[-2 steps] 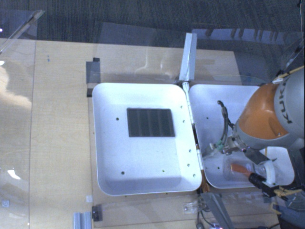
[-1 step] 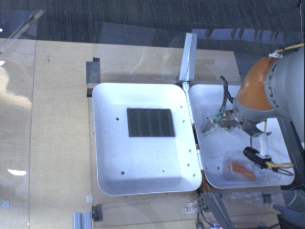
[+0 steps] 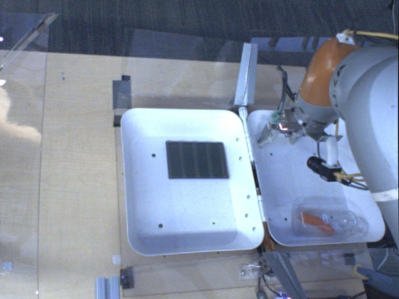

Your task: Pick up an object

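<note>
Two shallow white plastic bins sit side by side on the pale wooden surface (image 3: 68, 185). The left bin (image 3: 143, 223) has a dark ribbed rectangular panel (image 3: 196, 160) set in its floor, a little towards the far side. In the right bin (image 3: 280, 185), a clear plastic packet with an orange item inside (image 3: 324, 222) lies near the near right corner. The grey arm with an orange band (image 3: 365, 104) reaches in from the right, over the far part of the right bin. Its end effector (image 3: 280, 129) hangs low by the bin's far left corner, well apart from the packet.
</note>
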Robot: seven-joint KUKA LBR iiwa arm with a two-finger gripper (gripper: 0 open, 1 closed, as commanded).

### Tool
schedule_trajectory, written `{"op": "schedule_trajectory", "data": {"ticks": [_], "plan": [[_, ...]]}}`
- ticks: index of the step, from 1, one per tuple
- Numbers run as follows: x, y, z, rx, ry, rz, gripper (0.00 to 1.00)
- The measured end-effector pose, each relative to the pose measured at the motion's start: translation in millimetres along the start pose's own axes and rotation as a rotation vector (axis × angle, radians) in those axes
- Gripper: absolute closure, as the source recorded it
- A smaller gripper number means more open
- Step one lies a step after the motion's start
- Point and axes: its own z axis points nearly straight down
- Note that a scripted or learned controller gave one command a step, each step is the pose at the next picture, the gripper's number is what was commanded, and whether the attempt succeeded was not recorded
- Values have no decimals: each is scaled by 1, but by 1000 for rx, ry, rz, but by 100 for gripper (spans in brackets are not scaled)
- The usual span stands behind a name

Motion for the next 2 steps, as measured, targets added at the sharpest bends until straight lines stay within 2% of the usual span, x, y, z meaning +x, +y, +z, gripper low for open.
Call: {"op": "schedule_trajectory", "data": {"ticks": [1,2], "plan": [[-73,-80,-86,1,0,134,0],[-54,-49,-20,5,0,210,0]]}}
